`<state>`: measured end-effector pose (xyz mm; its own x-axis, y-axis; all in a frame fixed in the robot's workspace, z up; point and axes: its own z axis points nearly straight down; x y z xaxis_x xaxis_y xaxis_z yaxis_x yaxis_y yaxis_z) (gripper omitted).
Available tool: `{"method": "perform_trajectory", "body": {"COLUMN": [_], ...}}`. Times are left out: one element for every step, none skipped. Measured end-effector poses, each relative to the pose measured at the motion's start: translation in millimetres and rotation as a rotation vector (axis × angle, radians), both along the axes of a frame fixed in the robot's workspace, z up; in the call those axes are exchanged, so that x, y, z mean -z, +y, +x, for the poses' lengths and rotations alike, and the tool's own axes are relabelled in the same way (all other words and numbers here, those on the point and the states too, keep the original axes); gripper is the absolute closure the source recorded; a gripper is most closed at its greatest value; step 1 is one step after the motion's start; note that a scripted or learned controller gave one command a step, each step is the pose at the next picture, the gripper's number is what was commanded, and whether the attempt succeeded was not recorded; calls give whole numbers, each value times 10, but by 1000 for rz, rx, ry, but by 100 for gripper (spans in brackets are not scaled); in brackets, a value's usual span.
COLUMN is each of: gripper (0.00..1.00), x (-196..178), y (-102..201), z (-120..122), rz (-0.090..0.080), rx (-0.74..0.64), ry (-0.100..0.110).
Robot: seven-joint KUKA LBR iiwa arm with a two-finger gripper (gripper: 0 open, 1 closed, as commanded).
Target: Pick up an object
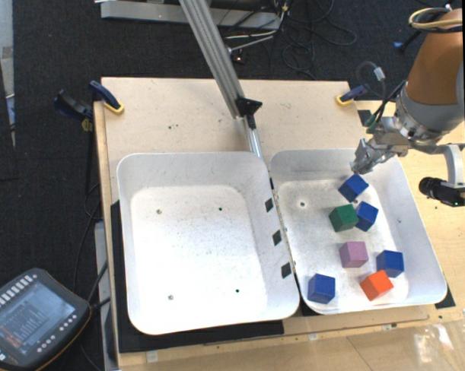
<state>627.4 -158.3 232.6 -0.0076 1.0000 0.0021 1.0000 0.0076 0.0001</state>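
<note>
Jaws are hanging over the far edge of the right bin, just above the nearest blue cube; whether they are apart or together cannot be told from this angle, and nothing is showing between them.

Both white bins are sitting side by side on a pale wooden bench, which is standing on a dark floor strewn with cables. The left bin is showing speckled marks. A metal pole is slanting down from the top to the seam between the bins. A handheld control pad is lying at the lower left.

Reaching in from the right, the arm is bending down and leftward, its orange band uppermost and the grey wrist pointing toward the bin.

Inside the right bin, a green cube is touching a second blue cube; a purple cube, an orange cube and two more blue cubes are lying nearer the front.
</note>
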Motion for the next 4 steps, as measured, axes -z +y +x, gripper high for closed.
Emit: {"method": "perform_trajectory", "body": {"gripper": [100, 100, 100, 100], "x": [-110, 2, -69, 18], "y": [543, 1101, 1576, 2059], "z": [50, 128, 181, 226], "rz": [0, 0, -1, -1], "rx": [-1, -1, 0, 1], "ry": [-2, 1, -2, -1]}}
